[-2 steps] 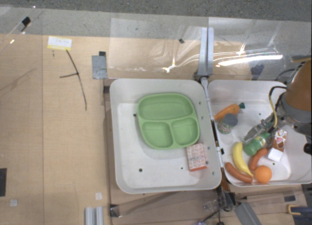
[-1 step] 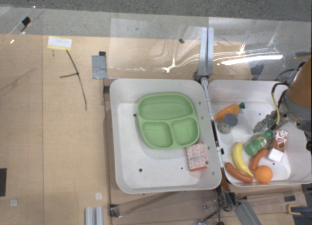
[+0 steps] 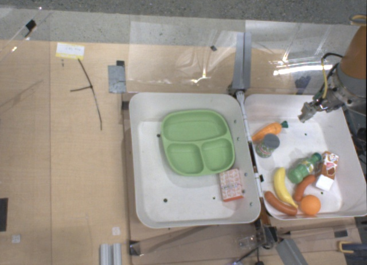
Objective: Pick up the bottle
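My tool [image 3: 308,112], grip state unclear, hovers at 1 o'clock from the light, slick green bottle [image 3: 302,169]; I'd grip mid-body.

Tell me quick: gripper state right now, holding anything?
Gripper: over the upper right bin, nothing visibly held; open or shut cannot be told. The green bottle lies in that bin, apart from it.
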